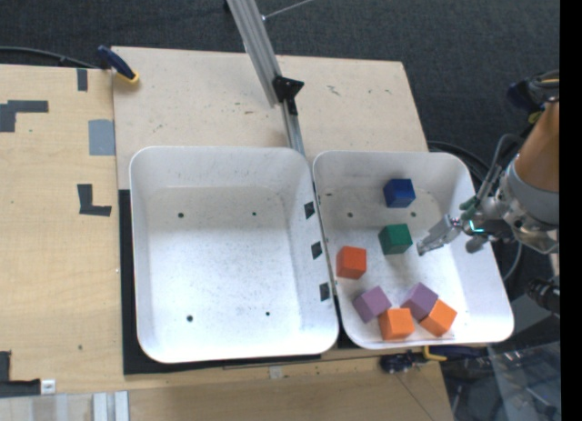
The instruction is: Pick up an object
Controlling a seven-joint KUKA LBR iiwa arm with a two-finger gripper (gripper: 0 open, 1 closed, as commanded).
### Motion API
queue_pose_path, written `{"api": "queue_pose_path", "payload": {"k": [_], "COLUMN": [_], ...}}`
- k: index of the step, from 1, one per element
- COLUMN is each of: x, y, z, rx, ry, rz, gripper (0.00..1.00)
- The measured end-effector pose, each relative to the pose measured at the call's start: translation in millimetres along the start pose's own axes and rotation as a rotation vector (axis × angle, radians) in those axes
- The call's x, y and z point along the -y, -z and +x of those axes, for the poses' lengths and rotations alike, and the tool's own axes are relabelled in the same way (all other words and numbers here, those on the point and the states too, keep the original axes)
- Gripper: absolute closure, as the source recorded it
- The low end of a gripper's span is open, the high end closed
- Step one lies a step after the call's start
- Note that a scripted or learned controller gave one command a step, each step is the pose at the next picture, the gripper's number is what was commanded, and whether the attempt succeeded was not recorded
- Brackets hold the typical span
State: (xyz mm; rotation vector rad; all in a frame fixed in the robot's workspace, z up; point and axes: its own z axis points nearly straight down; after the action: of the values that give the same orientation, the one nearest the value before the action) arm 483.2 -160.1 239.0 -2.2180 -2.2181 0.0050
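Camera view. The gripper (pixel 452 234) sits at the right-centre of the frame, over the right bin (pixel 482 310), with the arm (pixel 536 169) entering from the right edge. Two fingers are visible — one (pixel 435 238) reaching left toward the green cube (pixel 396 238), one (pixel 477 243) nearer the wrist; they stand spread apart with nothing between them.

Candidate objects all lie in the right bin: the blue cube (pixel 398 192) at the upper middle, the green cube just left of the gripper, an orange cube (pixel 351 261) near the bin's left wall, and a tight cluster at the lower edge — two purple cubes (pixel 371 302) (pixel 420 300) and two orange cubes (pixel 396 323) (pixel 438 316), touching one another. The left bin (pixel 150 183) holds none.

Risks, as judged from this position:
- The left finger is close beside the green cube; a descent offset to one side could push the cube away rather than straddle it.
- A closure above cube height would catch nothing.
- In the cluster, fingers may land on a neighbour and jam.
- Near the right wall, the wrist-side finger could strike the rim.
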Motion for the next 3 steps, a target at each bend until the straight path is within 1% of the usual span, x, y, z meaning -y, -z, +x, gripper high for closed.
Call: {"api": "queue_pose_path", "payload": {"k": [1, 2, 3], "x": [-1, -1, -4], "y": [2, -50, -100], "z": [0, 11, 3], "rx": [0.001, -0.001, 0.0], "ry": [0.001, 0.001, 0.0], "rz": [-0.004, 0.001, 0.001], "gripper": [0.0, 0.0, 0.0]}}
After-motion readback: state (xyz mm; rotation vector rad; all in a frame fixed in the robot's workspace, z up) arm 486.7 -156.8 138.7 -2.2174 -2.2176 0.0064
